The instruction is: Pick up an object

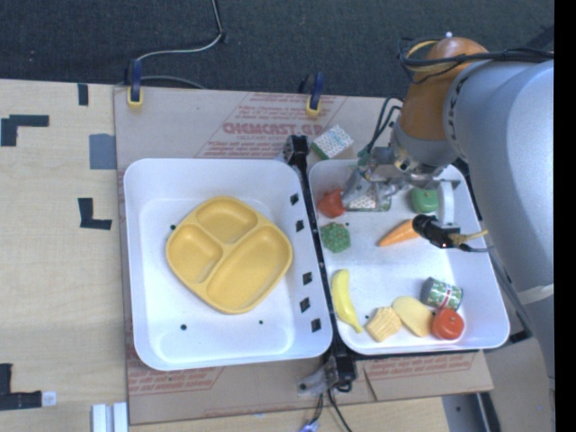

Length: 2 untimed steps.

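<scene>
**Over the right bin, gripper low among the toy food**

Across a cardboard sheet (270, 129) clamped to the pale bench (54, 241) sit two white bins side by side, with dark carpet (270, 16) and a trailing cable beyond. The left bin (144, 268) holds a yellow divided plate (229, 253). The right bin (477, 286) holds the objects: a red tomato (330, 204), a green piece (336, 237), a carrot (397, 234), a banana (343, 299), a corn cob (384, 323), a small can (442, 292) and a green item (424, 199) near the far wall. The gripper (367, 192) hangs at the bin's far end, just beside the tomato; whether its fingers are open or closed cannot be told, and nothing is seen between them.
</scene>
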Each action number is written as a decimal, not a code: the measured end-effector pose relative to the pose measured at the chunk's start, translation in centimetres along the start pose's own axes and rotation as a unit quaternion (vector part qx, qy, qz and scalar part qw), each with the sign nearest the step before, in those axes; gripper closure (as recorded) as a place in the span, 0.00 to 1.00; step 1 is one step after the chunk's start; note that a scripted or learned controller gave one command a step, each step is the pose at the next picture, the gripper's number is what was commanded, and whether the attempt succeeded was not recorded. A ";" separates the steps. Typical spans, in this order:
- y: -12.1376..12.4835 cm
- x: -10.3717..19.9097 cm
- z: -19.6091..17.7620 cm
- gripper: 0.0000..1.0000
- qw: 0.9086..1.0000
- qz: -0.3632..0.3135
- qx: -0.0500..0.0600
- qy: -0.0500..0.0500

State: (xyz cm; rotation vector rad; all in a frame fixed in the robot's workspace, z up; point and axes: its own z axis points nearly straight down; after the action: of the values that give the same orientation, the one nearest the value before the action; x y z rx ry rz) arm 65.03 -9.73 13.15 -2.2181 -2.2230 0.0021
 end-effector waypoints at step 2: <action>0.0 0.0 -1.9 1.00 1.000 -0.001 0.000 -0.002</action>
State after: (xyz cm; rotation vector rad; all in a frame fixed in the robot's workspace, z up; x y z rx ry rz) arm 65.04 -9.71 15.06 -2.2176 -2.2263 0.0073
